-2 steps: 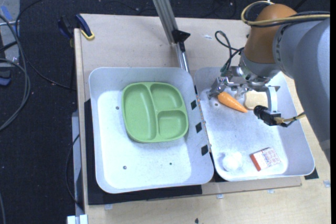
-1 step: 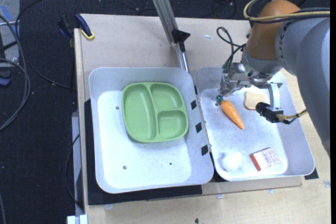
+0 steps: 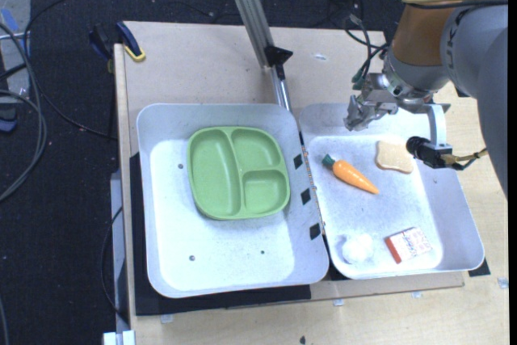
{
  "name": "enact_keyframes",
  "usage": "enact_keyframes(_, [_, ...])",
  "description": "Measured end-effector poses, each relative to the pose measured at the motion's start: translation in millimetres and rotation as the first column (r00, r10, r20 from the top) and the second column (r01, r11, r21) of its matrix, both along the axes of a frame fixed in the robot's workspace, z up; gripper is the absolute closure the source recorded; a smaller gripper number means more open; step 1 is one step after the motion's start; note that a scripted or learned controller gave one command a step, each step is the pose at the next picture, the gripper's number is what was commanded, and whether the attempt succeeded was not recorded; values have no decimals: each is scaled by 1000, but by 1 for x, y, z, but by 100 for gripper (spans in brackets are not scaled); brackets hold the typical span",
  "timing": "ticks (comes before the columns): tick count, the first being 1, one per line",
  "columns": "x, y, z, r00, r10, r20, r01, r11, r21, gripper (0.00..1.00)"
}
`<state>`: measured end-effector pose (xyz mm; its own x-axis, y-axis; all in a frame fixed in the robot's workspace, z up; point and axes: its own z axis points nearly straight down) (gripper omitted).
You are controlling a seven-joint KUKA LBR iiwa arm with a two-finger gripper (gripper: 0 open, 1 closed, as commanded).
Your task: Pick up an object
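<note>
I see the arm (image 3: 452, 20) reaching in from the right, its gripper (image 3: 356, 119) hanging over the far left corner of the right bin (image 3: 452, 198). The fingers point down toward the bin floor, but they are small and blurred from here, so I cannot tell how far apart they stand; I see nothing between them.

In the right bin, a carrot (image 3: 353, 174) lies slantwise just below the gripper, green end toward the far left. A slice of bread (image 3: 394, 157) sits to its right, near the carrot but apart from it. At the near side of the bin, a white lump (image 3: 357, 248) rests beside a small red and white box (image 3: 409, 244).

The left bin (image 3: 161, 198) holds a green divided plate (image 3: 239, 172), lying flat toward the far side. Both bins rest side by side on the worktop (image 3: 194, 65).
</note>
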<state>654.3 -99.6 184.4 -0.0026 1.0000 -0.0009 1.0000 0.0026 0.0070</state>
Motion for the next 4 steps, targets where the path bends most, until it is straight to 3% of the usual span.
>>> enact_keyframes(2, [-6, -2, 103, 1000, 0, 0, 0, 1000, -1, 100])
enact_keyframes(4, [-9, 96, 64, 1000, 4, -8, -4, 1000, 2, 100])
